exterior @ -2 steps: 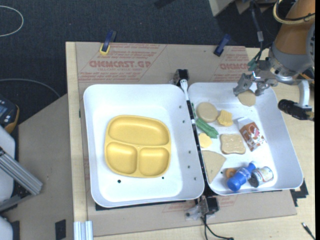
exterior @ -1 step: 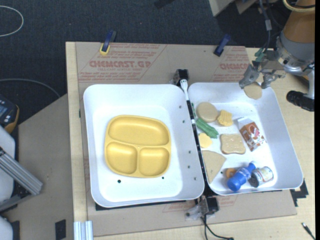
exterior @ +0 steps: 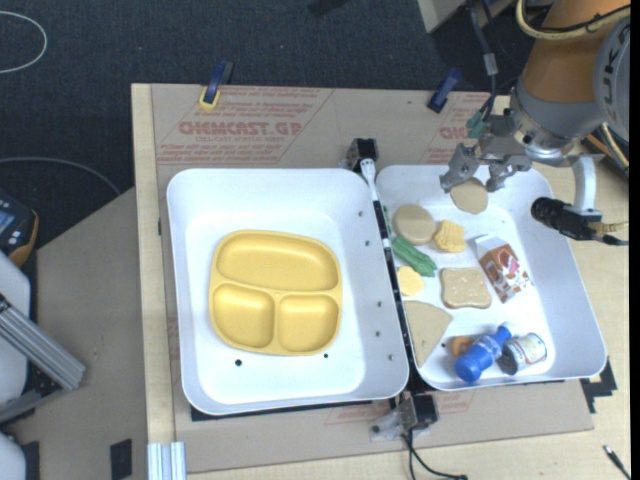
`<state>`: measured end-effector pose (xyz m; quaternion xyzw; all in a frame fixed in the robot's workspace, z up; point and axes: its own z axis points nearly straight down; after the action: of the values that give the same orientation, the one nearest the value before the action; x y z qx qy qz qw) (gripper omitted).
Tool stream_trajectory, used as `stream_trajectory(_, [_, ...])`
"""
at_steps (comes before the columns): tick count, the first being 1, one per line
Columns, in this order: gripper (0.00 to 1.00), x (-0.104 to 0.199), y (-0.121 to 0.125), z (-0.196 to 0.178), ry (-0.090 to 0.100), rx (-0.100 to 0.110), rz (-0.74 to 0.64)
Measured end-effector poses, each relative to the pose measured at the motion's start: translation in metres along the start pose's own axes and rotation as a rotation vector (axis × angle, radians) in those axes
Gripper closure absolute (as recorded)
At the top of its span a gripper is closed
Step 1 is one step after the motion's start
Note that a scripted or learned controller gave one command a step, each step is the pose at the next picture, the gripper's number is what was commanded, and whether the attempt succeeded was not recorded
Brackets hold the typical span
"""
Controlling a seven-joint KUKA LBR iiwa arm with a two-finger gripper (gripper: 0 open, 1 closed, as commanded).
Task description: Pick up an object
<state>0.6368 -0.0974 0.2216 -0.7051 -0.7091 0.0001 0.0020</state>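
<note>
A: Objects fill the right bin (exterior: 590, 313): a round tan cookie (exterior: 416, 224), a yellow corn piece (exterior: 451, 236), a green pea pod (exterior: 413, 259), a slice of toast (exterior: 465, 288), a small red-and-white packet (exterior: 502, 269), a tan wedge (exterior: 426, 329) and a blue bottle (exterior: 481, 357) lying on its side.

B: And the left bin (exterior: 190, 268)?

A: It has a yellow tray (exterior: 275, 291) with three compartments, smooth and rounded like molded plastic.

B: Where is the arm (exterior: 570, 58)?

A: It comes in from the right, over the far end of the right bin. The end effector (exterior: 479, 174) points down, its fingers spread apart, just above a pale round piece (exterior: 469, 199) near the bin's far edge. Nothing sits between the fingers.

B: The desk (exterior: 160, 128)?

A: Flat brown board with red lettering, blue clamps (exterior: 214, 85) at its far edge.
</note>
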Motion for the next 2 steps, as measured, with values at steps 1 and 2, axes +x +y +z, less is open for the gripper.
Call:
stream_trajectory(1, [1.00, 0.051, -0.013, -0.011, 0.000, -0.001, 0.000])
stream_trajectory(2, [1.00, 0.100, -0.038, -0.013, 0.000, 0.001, 0.001])
